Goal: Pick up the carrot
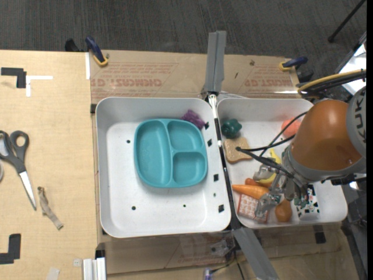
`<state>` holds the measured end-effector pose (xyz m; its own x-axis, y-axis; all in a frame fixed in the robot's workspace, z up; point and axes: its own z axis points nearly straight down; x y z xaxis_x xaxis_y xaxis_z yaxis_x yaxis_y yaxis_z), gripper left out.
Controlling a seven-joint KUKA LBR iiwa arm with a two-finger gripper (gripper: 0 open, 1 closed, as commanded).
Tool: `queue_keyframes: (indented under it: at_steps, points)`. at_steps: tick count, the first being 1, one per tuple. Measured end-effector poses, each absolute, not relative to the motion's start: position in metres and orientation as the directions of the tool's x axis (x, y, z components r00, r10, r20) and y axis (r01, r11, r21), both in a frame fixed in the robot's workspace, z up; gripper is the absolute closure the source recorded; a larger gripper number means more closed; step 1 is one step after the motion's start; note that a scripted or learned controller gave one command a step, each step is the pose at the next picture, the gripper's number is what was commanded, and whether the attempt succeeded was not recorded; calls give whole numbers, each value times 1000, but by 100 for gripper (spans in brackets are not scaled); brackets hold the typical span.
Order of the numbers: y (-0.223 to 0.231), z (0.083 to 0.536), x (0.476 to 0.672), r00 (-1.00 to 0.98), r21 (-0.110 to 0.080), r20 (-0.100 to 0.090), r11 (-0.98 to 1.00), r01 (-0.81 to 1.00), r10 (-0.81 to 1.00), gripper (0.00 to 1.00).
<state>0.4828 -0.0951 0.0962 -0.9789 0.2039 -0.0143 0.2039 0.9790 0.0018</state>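
Note:
The orange carrot lies flat near the front left of the right bin, pointing left. My gripper hangs low over the carrot's right end, under the orange wrist band. The arm hides that end of the carrot, so contact cannot be judged. The carrot still looks to rest on the bin floor.
Crowded around the carrot are a yellow piece, a red-and-white box, an orange ball, a spotted white item, a tan slice and a dark green toy. The left bin holds a teal divided plate and a purple item.

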Motion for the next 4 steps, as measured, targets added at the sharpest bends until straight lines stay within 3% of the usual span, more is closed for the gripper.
queue_keyframes:
  at_steps: [1,2,3,4]
  points:
    - [-95,96,482,-999,-1,-12,999,-49,-49,0]
    - [-102,95,514,-864,2,-6,864,504,504,0]
    - [-101,105,515,-865,3,-11,865,502,502,100]
    - [-32,191,498,-676,0,-1,676,737,737,100]
